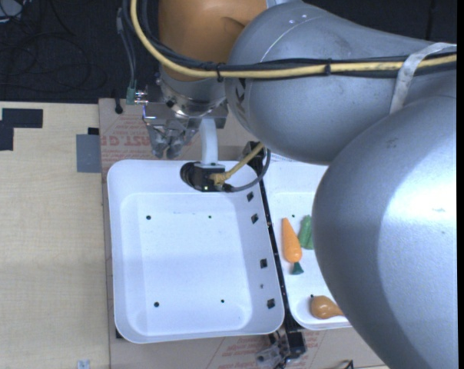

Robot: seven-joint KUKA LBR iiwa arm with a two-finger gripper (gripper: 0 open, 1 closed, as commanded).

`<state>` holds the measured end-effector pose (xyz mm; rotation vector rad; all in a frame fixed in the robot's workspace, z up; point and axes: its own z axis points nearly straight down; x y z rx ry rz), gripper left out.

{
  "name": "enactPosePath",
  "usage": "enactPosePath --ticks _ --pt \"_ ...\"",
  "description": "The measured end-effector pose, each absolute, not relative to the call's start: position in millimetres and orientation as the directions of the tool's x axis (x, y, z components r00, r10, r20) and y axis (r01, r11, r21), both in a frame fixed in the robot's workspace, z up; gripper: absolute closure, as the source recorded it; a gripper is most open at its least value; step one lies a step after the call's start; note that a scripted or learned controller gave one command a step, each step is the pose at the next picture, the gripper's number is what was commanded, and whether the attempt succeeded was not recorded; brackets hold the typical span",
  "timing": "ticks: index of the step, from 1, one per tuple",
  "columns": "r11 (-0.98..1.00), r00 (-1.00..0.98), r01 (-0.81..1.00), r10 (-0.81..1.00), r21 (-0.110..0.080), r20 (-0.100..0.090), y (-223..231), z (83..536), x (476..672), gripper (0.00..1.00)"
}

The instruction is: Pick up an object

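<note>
- We are reaching with the arm (355,114) from the right, and its grey bulk is covering most of the right bin (293,183) and the far edge of both bins; any plan for the pick has to allow for what it is hiding.
- The desk (40,229) is carrying two white bins side by side; the left bin (186,260) is showing a bare floor with small dark dots, so we are judging that nothing worth picking is lying there.
- The right bin is holding the candidates: a carrot (291,241) lying lengthwise near the wall between the bins, a green piece (306,231) touching its right side, and an orange lump (323,307) near the bin's front edge, partly under the arm.
- The hand (170,141) is hanging above the far rim of the left bin, well apart from all three things; we cannot tell how its fingers are standing, and nothing is showing between them.
- To do this step well, we are thinking the hand should be travelling right over the dividing wall, then coming down straight over one thing.
- The carrot is looking like the best target: we would be closing across its narrow width, keeping clear of the green piece and the wall, since a slanted approach may be nudging it aside.
</note>
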<state>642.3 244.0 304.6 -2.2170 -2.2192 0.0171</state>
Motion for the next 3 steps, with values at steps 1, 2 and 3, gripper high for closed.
enactPosePath --ticks 1,2,3 --pt "0.006 -0.006 1.000 1.000 -0.005 -0.004 245 320 643.0 1.00" --pt "0.000 0.000 1.000 1.000 -0.015 -0.006 243 121 640.1 1.00" --pt "-0.003 0.003 1.000 1.000 0.005 0.000 196 235 645.2 1.00"
